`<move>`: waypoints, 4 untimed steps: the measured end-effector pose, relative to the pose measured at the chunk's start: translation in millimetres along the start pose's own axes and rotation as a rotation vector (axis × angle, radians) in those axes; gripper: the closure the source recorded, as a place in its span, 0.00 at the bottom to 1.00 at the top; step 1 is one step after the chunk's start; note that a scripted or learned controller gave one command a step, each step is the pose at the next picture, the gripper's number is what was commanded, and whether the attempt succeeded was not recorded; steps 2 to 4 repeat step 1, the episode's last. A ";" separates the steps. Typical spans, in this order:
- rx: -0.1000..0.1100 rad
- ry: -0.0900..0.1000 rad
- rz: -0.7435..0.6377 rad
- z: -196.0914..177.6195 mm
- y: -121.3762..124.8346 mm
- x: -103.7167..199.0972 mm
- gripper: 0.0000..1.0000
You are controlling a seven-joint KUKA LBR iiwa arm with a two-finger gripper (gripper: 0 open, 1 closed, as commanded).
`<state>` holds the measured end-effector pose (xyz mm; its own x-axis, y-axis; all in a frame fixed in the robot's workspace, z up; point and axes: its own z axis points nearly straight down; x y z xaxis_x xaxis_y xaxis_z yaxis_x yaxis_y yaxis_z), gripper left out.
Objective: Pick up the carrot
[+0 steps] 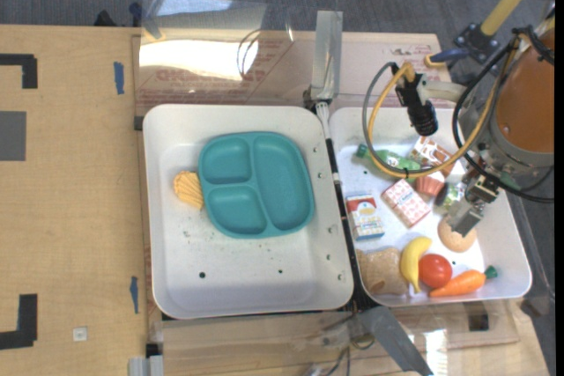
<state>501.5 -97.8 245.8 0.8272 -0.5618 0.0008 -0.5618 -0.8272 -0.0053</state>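
Note:
The carrot [461, 283] is orange with a green top. It lies near the front right corner of the right bin [515, 251], its green end pointing right, and touches a red tomato [434, 269] on its left. My gripper [463, 214] hangs over the right side of that bin, above and behind the carrot and well apart from it. It is just over a round tan cookie [456, 237]. Nothing shows in the gripper.
In the right bin, a banana [412, 261] and a bread slice [380, 269] lie left of the tomato. A small carton [366, 217], a pink box [406, 202] and a green item [389, 159] lie further back. The left bin [167, 269] holds a teal divided plate [256, 183] and a yellow shell [188, 188].

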 end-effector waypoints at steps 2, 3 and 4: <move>-0.001 -0.002 -0.067 -9.6 7.1 30.9 1.00; -0.001 -0.002 -0.067 -9.6 7.1 30.9 1.00; -0.001 -0.002 -0.067 -9.6 7.1 30.9 1.00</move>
